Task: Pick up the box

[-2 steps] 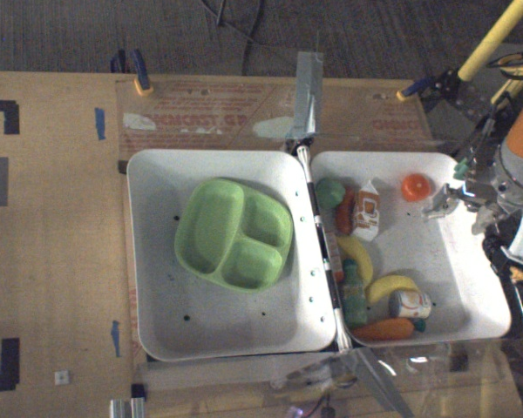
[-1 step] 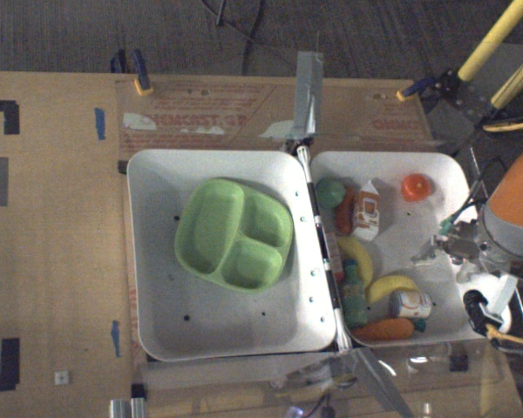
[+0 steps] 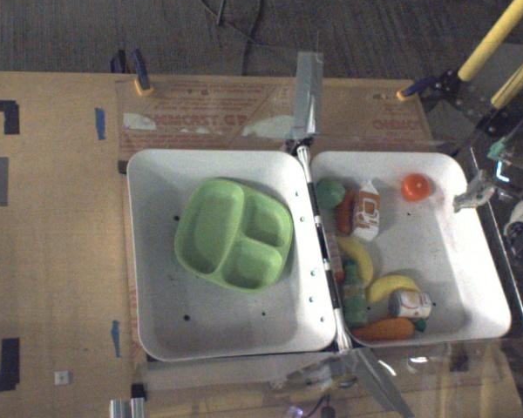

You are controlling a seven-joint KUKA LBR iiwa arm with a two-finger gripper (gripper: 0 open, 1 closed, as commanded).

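Carrot at right bin's front edge.
Box lies near its back-left; gripper over right rim, grip state unclear.

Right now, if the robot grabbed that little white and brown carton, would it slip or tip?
The carton looks stiff and probably light. It lies flat in the right bin, so tipping seems unlikely. Pressed against a sausage, it may nudge that.

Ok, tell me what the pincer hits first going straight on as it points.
Probably the small round orange toy fruit; the pincer points left across the right white bin, though depth is unclear.
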